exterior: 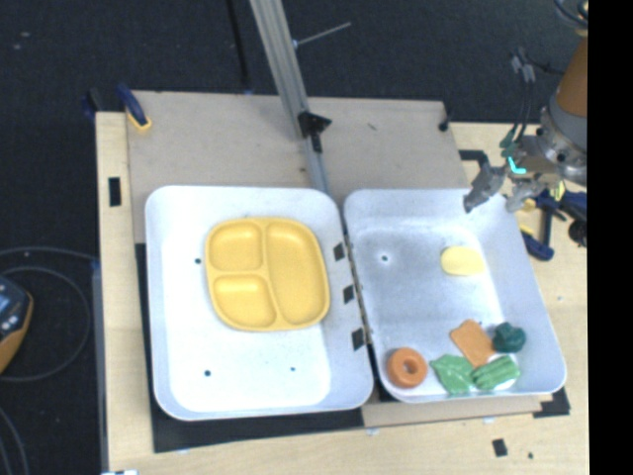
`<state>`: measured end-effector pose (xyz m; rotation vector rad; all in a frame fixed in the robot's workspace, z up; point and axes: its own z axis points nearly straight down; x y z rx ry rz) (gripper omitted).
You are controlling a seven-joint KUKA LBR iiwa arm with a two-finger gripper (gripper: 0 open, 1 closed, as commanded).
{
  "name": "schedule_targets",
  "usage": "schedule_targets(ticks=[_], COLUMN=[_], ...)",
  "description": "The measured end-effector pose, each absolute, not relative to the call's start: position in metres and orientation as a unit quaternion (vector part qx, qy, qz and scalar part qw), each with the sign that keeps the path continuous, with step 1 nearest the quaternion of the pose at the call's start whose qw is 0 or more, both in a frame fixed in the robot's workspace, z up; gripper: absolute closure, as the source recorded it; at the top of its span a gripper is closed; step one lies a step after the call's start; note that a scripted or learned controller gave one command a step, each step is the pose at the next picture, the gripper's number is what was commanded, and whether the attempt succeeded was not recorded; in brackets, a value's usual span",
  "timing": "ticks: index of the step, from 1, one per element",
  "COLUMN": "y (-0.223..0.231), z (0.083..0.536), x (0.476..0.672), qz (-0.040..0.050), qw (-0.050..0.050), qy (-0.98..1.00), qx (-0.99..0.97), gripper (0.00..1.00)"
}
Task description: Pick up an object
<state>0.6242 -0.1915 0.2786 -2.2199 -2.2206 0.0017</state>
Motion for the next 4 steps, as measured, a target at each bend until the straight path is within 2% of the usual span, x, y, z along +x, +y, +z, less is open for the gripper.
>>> schedule_targets(ticks=[1, 4], y=[-0.192, -0.187], z=[0.281, 0.127], x=[0.625, 0.652], qz=[-0.0006, 0.0012], qw=[-0.001, 0.0], qy=[-0.707, -0.709], qx=[-0.707, -0.705], gripper=[0.0, 0.0])
